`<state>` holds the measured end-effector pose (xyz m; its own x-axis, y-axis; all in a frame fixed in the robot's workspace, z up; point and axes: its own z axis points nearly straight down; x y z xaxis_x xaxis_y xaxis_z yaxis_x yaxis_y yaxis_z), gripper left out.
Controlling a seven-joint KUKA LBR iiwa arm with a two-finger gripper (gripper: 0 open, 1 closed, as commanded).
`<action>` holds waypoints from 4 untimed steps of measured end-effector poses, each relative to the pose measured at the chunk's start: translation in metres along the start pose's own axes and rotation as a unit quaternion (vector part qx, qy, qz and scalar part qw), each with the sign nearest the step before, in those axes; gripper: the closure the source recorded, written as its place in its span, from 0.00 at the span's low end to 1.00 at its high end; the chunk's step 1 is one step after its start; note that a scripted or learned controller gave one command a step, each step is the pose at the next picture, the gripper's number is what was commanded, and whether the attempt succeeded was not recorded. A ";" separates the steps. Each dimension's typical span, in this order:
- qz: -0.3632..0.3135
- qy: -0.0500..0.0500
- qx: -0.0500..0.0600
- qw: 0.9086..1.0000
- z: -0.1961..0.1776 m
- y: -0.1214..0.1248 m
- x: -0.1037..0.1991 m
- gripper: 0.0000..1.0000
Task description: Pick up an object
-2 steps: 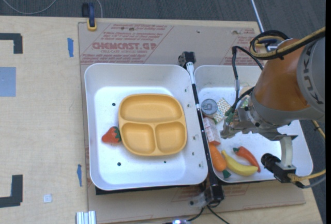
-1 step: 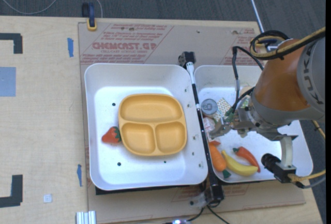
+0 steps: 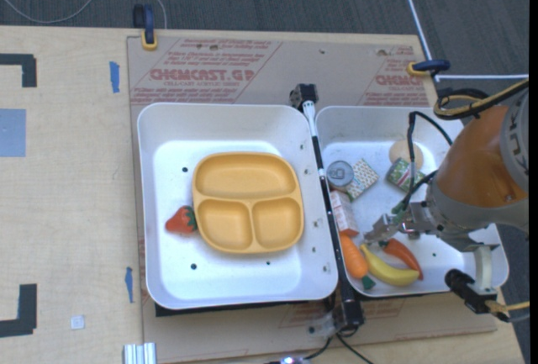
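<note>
My gripper [image 3: 392, 229] hangs low over the front of the right bin [image 3: 370, 113], at the end of the grey and orange arm coming in from the right. Just beneath and in front of it lie a yellow banana [image 3: 392, 269], a red-orange pepper [image 3: 403, 252] and an orange carrot [image 3: 354, 258]. Nothing shows in its grasp from this angle. Farther back in the same bin are a round tin [image 3: 340, 173], a checkered packet [image 3: 365, 177], a green can [image 3: 402, 176] and a pale round item [image 3: 404, 152]. A small bottle [image 3: 340, 210] lies along the bin's left wall.
The left bin [image 3: 168, 120] holds a yellow divided plate [image 3: 248, 203] with a strawberry [image 3: 180, 221] at its left side. A black clamp [image 3: 303, 93] sits between the bins at the back. Cables run along the bench's right and front edges.
</note>
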<state>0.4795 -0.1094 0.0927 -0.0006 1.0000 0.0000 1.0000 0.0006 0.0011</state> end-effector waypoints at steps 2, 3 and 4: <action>0.003 -0.004 -0.003 1.000 0.001 0.012 0.012 1.00; -0.001 0.001 0.000 1.000 -0.092 0.001 0.090 1.00; 0.000 0.000 0.000 1.000 -0.092 0.000 0.089 0.00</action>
<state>0.4798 -0.0199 0.1847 -0.0013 1.0000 0.0003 1.0000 0.0013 0.0005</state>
